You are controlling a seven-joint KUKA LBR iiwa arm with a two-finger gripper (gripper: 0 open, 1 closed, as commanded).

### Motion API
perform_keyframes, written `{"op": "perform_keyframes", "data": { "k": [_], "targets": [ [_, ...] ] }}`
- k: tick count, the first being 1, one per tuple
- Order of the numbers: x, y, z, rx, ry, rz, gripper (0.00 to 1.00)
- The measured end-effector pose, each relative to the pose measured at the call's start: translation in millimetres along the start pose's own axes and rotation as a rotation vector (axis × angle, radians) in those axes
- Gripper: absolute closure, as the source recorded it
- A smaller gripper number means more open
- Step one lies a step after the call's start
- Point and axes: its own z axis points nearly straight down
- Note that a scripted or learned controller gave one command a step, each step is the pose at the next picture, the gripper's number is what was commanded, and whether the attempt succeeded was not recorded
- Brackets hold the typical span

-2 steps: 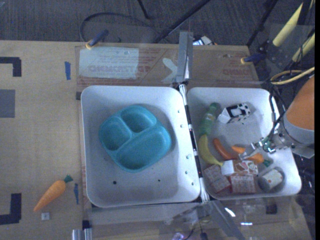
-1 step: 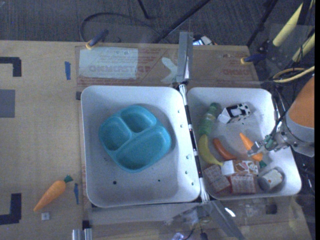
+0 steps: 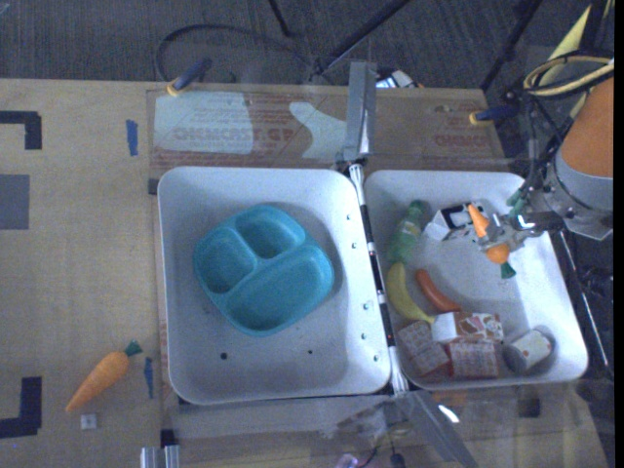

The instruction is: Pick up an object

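A small orange carrot is seen clamped between the fingers of the gripper, over the upper part of the right bin. The lift is best made straight up and slowly, so the shallow grip is kept. No brand or label can be read.

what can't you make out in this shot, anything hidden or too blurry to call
- Gripper, camera view: fingers too small and blurred to read; an orange carrot-like item sits there, and a grip on it is unclear.
- Arm: cut off by the right edge.
- Printed boxes in the right bin: labels too small.
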Motion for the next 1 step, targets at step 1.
{"op": "perform_keyframes", "data": {
  "k": [1],
  "targets": [
    [-29.2, 41.5, -29.1, 0.000, -0.002, 0.217, 1.00]
  ]
}}
